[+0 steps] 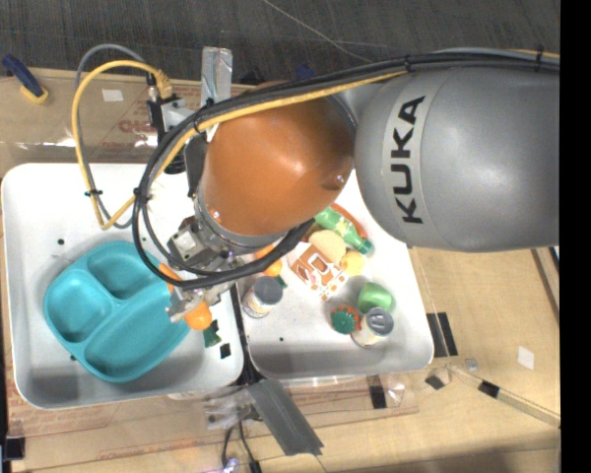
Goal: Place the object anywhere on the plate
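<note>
Teal and three-sectioned, the plate [113, 308] lies in the left bin [25, 264], tilted so its long axis runs from about 10 to 4 o'clock. The gripper [190, 308] hangs just off the plate's 3 o'clock rim, close to the wall between the two bins, and a small orange object [199, 315] sits right at its tip. Whether that piece is truly pinched or only lying beside the tip is not clear, and I cannot tell the gripper's state from this slant, since the orange wrist band [266, 170] and the cables hide most of it.

The main risk is an early release: the orange object is at the very rim, at roughly 3 o'clock from the plate's centre, so it could fall on the bin floor or roll off the raised edge. A weak pinch could also let it slip as the arm travels toward 9 o'clock. The looping black cable [148, 235] hangs low over the plate and might snag.

The right bin [414, 343] holds a green can [374, 296], a printed carton [315, 267] and other small items.
</note>
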You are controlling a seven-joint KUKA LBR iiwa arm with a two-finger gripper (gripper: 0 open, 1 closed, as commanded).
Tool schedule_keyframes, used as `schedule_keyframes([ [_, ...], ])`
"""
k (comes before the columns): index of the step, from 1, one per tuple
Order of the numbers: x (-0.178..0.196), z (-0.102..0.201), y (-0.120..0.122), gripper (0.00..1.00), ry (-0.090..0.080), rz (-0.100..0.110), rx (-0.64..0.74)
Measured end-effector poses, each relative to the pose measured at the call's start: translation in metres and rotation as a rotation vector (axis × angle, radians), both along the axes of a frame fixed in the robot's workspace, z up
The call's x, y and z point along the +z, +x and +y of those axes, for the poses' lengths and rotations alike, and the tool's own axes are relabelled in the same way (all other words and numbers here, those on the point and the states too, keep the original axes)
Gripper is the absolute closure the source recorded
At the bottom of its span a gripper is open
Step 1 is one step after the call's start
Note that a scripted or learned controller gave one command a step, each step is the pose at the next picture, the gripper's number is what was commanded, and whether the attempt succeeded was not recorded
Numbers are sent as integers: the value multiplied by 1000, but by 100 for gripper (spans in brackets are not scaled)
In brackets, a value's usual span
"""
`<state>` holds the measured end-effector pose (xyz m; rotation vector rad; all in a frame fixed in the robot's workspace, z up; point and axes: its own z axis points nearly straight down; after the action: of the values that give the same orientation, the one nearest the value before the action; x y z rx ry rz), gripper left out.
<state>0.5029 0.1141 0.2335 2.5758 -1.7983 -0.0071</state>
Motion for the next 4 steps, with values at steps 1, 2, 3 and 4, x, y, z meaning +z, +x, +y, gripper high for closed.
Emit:
schedule_keyframes([
  [1, 5, -20, 56, 100, -1, -5, -245],
  [2, -20, 52, 7, 100, 0, -1, -231],
  [3, 29, 30, 24, 100, -1, -6, -42],
  [4, 121, -13, 22, 100, -2, -12, -40],
])
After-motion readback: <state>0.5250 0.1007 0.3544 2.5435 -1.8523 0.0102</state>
